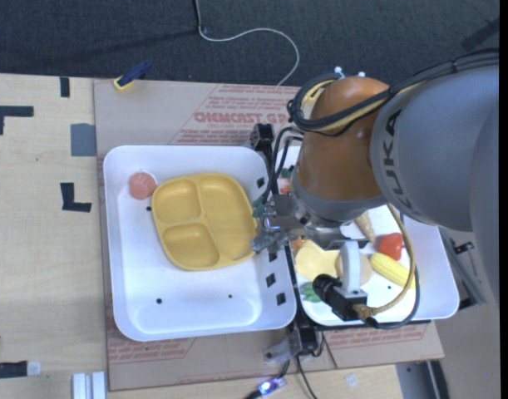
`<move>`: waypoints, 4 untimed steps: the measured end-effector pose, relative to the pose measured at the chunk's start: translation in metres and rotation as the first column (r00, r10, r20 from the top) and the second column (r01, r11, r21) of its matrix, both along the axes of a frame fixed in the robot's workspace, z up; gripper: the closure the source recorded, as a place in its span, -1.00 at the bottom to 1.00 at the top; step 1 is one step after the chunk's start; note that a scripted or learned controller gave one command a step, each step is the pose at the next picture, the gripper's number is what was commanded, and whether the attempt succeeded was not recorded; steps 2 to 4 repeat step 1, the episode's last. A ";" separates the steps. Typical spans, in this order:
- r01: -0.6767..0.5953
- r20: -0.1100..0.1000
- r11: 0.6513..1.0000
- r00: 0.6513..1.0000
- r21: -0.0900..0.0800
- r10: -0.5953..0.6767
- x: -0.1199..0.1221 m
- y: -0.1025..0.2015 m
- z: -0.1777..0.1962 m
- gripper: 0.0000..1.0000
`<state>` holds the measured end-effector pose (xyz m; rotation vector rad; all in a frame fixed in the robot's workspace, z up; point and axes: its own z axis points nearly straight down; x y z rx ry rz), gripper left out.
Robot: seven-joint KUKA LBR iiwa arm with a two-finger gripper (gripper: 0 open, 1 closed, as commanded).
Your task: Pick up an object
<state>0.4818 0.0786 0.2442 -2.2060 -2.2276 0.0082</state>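
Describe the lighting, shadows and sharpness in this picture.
Camera view: even, soft overhead light; the left bin is bright white, near washed out, with faint shadow under the yellow divided plate; the arm darkens the right bin beneath it; focus is mildly soft throughout.

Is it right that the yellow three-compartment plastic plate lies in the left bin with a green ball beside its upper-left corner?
Not quite. The camera view shows the yellow three-compartment plastic plate in the left white bin, but the ball beside its upper-left corner is pinkish-red, not green.
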 end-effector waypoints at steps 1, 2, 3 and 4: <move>0.012 0.011 1.000 1.000 -0.002 -0.012 0.002 -0.044 0.055 1.00; 0.012 0.011 1.000 1.000 -0.002 -0.012 0.002 -0.044 0.055 1.00; 0.012 0.011 1.000 1.000 -0.002 -0.012 0.002 -0.044 0.055 1.00; 0.012 0.011 1.000 1.000 -0.002 -0.012 0.002 -0.044 0.055 1.00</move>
